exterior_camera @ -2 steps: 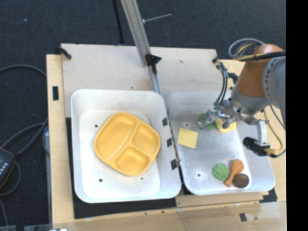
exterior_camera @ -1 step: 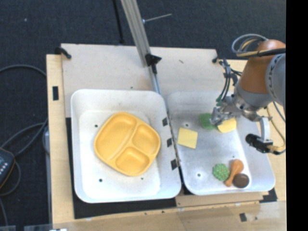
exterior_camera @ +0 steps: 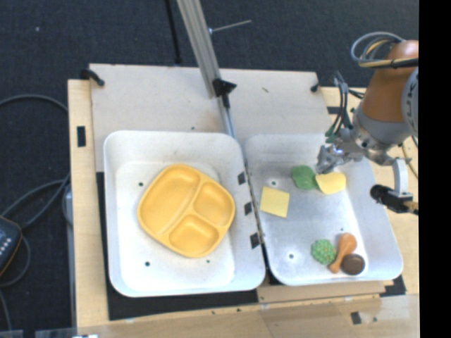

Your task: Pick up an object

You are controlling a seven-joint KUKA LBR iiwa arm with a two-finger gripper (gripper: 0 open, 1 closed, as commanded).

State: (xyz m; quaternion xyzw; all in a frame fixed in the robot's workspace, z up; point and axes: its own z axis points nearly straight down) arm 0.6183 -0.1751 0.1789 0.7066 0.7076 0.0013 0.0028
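My gripper [exterior_camera: 328, 160] hangs over the far side of the right bin [exterior_camera: 373, 259], just above a yellow lemon-shaped piece [exterior_camera: 331, 183] and beside a green round piece [exterior_camera: 304, 177]. A flat yellow square [exterior_camera: 275, 202] lies near the bin's left wall. At the near right sit a green bumpy piece [exterior_camera: 323, 251], an orange drumstick [exterior_camera: 343, 248] and a brown round piece [exterior_camera: 352, 264]. Nothing shows between the fingers.
The left bin [exterior_camera: 127, 273] holds a yellow divided plate [exterior_camera: 186, 208]. A metal pole [exterior_camera: 201, 37] slants up from between the bins at the back. Cables run along the arm at the right.
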